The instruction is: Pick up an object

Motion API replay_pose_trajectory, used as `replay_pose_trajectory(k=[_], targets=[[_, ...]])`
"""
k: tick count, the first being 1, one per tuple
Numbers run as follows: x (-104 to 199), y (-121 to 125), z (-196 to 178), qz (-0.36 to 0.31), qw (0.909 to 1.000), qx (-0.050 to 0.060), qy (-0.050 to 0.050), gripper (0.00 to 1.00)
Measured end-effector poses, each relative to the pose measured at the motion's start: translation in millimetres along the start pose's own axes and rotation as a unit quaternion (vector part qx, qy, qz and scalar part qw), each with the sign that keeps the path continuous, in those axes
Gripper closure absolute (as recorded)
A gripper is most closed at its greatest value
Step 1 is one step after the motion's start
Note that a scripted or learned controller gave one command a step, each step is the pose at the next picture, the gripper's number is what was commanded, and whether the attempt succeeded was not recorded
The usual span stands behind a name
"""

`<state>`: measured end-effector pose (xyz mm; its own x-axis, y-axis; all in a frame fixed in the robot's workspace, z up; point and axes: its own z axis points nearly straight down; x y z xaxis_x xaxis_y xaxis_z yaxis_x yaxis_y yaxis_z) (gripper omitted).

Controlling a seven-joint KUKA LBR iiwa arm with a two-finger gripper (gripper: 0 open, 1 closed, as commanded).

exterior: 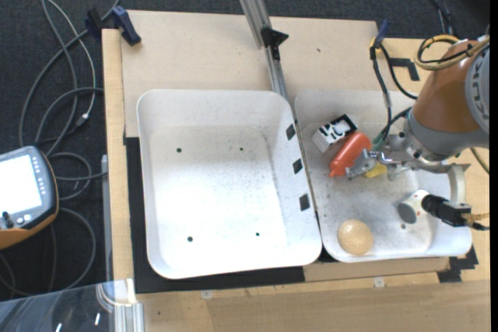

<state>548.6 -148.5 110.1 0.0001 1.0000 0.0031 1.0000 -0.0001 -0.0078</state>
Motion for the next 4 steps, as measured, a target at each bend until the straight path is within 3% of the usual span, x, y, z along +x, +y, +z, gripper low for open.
replay_pose_trajectory(k=[1,2,4], targets=[[1,0,19,0.000,1.0000,-0.001,0.000,0.00],[1,1,6,0.000,1.0000,-0.003,0.000,1.00],[12,9,-114,-0.001,1.0000,-0.008,-0.002,1.00]])
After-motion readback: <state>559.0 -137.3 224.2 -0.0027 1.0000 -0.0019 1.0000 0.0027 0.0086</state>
